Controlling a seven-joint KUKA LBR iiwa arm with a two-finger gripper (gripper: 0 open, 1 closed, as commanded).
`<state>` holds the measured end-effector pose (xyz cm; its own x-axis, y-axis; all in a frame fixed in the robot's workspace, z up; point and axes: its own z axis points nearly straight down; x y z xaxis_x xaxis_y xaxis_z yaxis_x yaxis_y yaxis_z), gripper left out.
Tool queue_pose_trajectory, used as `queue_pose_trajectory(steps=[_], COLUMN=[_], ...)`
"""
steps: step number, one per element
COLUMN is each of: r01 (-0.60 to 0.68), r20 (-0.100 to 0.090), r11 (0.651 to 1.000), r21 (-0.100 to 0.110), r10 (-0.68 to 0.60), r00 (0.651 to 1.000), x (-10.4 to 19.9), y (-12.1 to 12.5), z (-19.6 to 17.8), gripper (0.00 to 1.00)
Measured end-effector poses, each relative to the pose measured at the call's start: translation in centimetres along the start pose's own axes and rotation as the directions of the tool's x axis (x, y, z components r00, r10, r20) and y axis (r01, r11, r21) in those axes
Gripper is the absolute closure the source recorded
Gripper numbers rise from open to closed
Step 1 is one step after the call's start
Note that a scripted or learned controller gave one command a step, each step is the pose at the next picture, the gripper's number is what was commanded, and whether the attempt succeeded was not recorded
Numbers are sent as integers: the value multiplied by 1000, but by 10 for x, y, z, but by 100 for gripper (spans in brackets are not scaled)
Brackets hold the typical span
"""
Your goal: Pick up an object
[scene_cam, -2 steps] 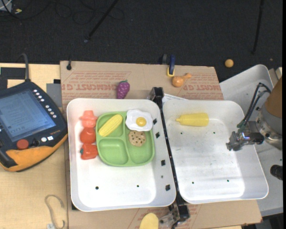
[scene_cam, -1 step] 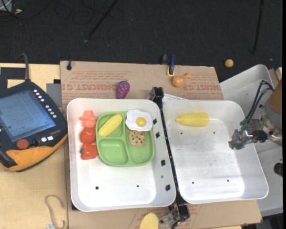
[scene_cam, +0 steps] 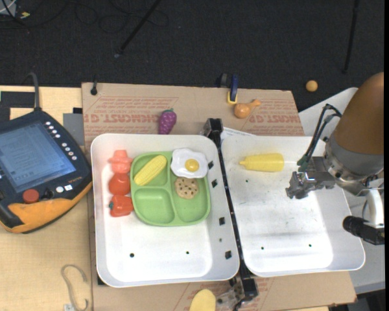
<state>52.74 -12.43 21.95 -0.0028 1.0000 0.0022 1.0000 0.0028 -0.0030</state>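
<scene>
Yellow toy (scene_cam: 203, 300) at the near tabletop edge sits far left of your gripper (scene_cam: 301, 188); whether it is apart or together, you cannot tell. Your likeliest target, the yellow corn cob (scene_cam: 262, 163), lies just up-left. Descending here risks grasping bare bin floor.
</scene>
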Motion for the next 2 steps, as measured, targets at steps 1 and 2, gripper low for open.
queue_pose_trajectory(steps=[1, 2], r01=[0, 0], r20=[0, 0], r11=[1000, 1000], r21=[0, -1], r10=[0, 0], r00=[1000, 1000], x=[55, 100], y=[5, 21], z=[8, 8], gripper=[100, 100])
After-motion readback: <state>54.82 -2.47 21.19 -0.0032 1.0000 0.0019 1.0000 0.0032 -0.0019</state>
